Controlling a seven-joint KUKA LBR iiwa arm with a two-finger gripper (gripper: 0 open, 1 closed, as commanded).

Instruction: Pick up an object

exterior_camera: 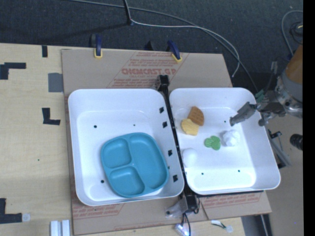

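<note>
The camera view looks down on two shallow white bins set side by side on a cardboard sheet (147, 73) that covers the bench.

The left bin (81, 107) holds a blue divided plate (134, 164) with three compartments. The plate lies toward the bin's near edge and slightly toward its right wall, so bare white floor runs along the far edge and down the left wall.

The right bin (261, 176) carries the small things, all gathered in its left and middle part. A brown biscuit-like piece (196, 115) sits nearest the far-left corner, and a yellow piece (190, 127) touches it on the near side. A green piece (212, 143) lies close to the bin's centre, with a white crumpled object (230, 138) just beside it on the right. A white rounded object (189, 155) rests against the left wall, hard to separate from the white floor. The near half of this bin and the strip along its right wall are bare, which leaves open room there.

The gripper (242, 115) reaches in over the right bin's right wall, above the far-right part of the floor, and slants down to the left. Nothing sits between its fingers; whether the jaws stand wide or narrow cannot be told. Its tip is near the white crumpled object but apart from it.
</note>
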